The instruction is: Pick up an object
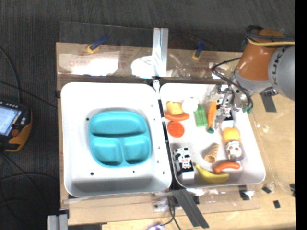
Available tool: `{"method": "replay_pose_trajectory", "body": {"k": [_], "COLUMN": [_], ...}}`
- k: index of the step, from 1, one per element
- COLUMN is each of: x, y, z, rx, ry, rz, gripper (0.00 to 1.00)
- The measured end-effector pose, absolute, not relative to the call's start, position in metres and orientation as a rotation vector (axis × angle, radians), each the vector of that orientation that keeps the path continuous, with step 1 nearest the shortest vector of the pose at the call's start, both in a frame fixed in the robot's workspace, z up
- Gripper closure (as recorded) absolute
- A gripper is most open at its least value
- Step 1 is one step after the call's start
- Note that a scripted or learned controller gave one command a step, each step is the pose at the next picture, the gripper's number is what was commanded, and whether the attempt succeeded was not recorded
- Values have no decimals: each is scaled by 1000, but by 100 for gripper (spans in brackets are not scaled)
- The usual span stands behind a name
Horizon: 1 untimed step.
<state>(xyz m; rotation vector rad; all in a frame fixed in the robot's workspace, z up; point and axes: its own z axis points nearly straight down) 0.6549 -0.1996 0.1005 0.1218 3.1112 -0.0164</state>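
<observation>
My claw [221, 113] hangs over the back of the right bin [254, 147], just beside the carrot [211, 113]; I cannot tell its state. Nearby lie a green block [200, 115], a lemon [231, 134], a banana [212, 175] and a sausage [226, 166]. A blue tray [120, 137] sits in the left bin [72, 128].

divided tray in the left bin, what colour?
Turquoise blue, plain with no pattern. The divided tray shows clearly in the camera view, lying in the left bin.
</observation>
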Motion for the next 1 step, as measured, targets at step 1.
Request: {"method": "replay_pose_trajectory", "body": {"k": [1], "x": [634], "y": [-134], "z": [90], "rx": [184], "ry": [3123], "rz": [-2], "gripper": [0]}}
